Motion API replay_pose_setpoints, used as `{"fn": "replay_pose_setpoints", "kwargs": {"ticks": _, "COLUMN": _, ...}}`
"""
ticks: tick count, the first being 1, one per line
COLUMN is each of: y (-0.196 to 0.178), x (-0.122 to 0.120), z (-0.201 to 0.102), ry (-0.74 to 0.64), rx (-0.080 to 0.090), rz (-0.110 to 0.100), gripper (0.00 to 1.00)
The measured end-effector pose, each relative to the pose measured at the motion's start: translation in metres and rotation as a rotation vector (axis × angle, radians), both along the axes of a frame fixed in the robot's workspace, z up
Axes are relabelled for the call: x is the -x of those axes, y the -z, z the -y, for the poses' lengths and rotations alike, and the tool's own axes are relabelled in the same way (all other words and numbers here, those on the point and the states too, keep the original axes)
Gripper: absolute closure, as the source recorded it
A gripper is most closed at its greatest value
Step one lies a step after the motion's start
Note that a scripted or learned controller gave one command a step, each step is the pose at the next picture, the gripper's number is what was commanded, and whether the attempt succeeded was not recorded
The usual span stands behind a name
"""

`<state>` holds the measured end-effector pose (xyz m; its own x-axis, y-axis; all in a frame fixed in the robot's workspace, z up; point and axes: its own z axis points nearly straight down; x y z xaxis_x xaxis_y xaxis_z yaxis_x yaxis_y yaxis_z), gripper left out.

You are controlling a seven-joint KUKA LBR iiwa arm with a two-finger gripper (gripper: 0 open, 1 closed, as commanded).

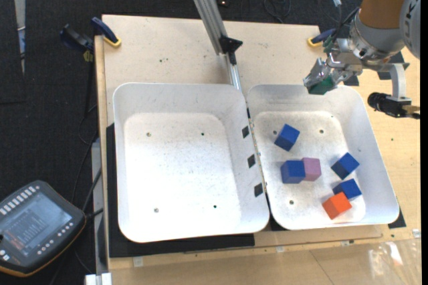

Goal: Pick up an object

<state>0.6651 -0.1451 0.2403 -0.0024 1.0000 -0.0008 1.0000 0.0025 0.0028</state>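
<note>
Six blocks: all lie in the right bin (pixel 374 143); none is lifted.
Nearest pair: an orange block (pixel 336 205) near the front rim, with a small blue block (pixel 348 189) touching it just behind.
Right side: a blue block (pixel 345 164) by itself, close to the bin's right slope.
Middle pair: a blue cube (pixel 293 171) and a pink cube (pixel 311 168) pressed side to side.
Farther back: a lone blue cube (pixel 287 136), apart from all the others.
Left bin (pixel 124 143): bare white floor with dark specks.
Gripper (pixel 324 81): hangs over the far rim of the right bin, above the blocks, something green at its tip; whether the fingers stand wide or narrow I cannot tell.
Step in hand: probably the approach, with no object taken yet.
Next move: likely a descent forward into the bin; the lone far blue cube looks the easiest target, having room on all sides, while the touching pairs leave little space for a finger.
</note>
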Motion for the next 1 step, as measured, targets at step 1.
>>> {"fn": "replay_pose_setpoints", "kwargs": {"ticks": 1, "y": -0.0079, "x": 0.0176, "z": -0.0484, "ry": -0.004, "rx": -0.003, "rz": -0.004, "gripper": 1.00}}
